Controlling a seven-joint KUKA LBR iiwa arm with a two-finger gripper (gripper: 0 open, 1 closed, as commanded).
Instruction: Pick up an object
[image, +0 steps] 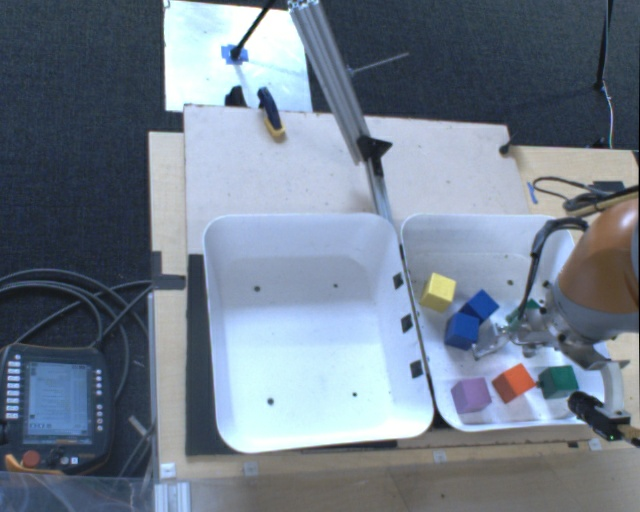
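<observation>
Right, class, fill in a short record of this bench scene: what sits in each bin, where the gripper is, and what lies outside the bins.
left bin: shallow white plastic bin, no blocks seen in it
right bin: shallow white plastic bin holding six small blocks
blocks: yellow cube; two blue cubes touching each other; purple cube; orange cube; green cube
gripper: two-finger gripper low in the right bin, beside the lower blue cube; holding nothing visible
outside the bins: grey handheld control pendant with cables, at left

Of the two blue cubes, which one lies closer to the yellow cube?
The upper blue cube, beside the yellow cube; the other blue cube sits lower, toward the gripper.
</observation>
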